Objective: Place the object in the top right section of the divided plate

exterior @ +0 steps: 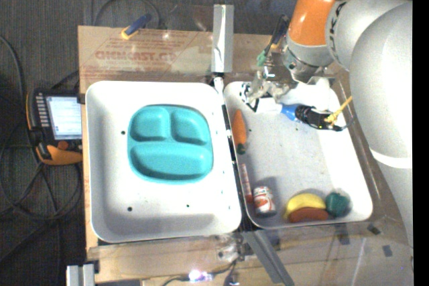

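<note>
**Two bins, with the plate and the objects kept apart**

Two white bins are set side by side on the table. The left bin (pixel 100 211) is occupied by a teal divided plate (pixel 171 144), which lies flat near its middle. The plate's top right section (pixel 190 125) is turned toward the right bin (pixel 301 157).

All the loose objects are found in the right bin. A carrot (pixel 238 130) lies along its left wall, pointing up and down the view. Further down the same wall a red and white can (pixel 263 199) is lying on its side. In the lower right corner three pieces are bunched together and touching: a yellow one (pixel 303 202), a brown one (pixel 308 214) just under it, and a green one (pixel 338 203) at their right. These may be toy foods, but their shapes are too small to be made out with certainty.

The arm (pixel 375 43) is reached in from the right, and the end effector (pixel 258 92) is held over the upper left corner of the right bin, just above the carrot's top end. Whether it is released or clenched cannot be told, and no object is seen in its grasp.
</note>
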Action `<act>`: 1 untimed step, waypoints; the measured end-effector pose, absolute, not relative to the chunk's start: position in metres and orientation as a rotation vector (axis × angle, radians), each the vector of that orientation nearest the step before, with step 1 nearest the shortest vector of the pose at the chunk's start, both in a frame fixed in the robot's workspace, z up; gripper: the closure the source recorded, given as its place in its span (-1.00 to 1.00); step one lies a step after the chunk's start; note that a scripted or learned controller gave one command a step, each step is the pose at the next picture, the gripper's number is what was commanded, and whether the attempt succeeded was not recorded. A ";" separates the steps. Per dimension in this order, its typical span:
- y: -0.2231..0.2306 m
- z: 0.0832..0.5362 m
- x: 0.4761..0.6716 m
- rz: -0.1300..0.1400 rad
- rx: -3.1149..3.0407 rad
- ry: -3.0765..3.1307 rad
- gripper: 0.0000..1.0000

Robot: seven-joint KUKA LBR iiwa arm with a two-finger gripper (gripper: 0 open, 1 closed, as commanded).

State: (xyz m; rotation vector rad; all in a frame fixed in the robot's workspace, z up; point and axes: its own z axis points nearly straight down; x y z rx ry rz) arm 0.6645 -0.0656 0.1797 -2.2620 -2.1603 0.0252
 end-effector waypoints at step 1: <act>-0.003 0.181 0.664 0.035 -2.643 -1.692 1.00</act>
